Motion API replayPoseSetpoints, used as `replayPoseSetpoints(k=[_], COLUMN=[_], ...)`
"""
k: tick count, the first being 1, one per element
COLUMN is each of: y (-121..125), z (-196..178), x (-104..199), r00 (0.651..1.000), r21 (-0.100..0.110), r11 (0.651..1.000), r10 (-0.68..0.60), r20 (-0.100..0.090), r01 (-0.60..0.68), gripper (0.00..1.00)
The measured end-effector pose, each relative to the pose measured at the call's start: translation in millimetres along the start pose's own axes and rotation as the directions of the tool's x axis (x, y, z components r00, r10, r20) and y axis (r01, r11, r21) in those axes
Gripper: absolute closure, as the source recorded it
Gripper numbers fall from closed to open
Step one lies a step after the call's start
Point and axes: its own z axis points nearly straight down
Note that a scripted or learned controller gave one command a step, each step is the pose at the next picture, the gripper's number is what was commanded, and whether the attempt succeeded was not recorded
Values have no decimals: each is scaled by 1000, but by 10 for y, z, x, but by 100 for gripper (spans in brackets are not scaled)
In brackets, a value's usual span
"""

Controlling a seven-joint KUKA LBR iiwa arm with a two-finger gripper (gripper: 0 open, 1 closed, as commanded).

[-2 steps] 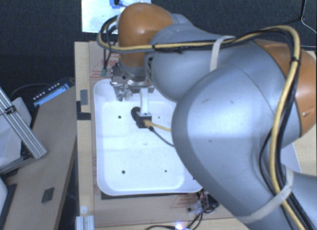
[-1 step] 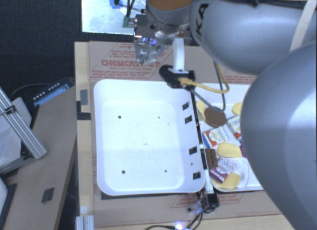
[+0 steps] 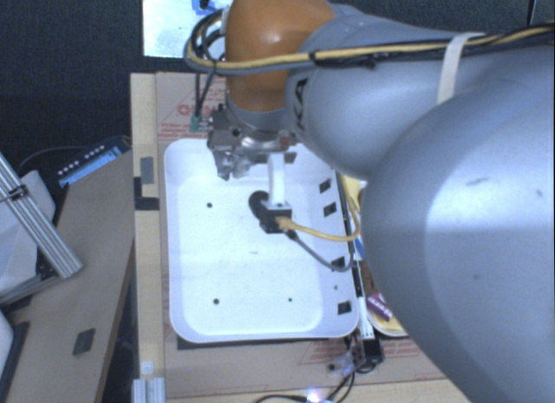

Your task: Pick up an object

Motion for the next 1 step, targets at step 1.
replayPoseSetpoints(k=[1], y=[-502], z=[-1512], x=[-260], r00=[1000], r21=[-23], r11=[1000], r10=[1], r20=[-8], r01=[-2], gripper=[100])
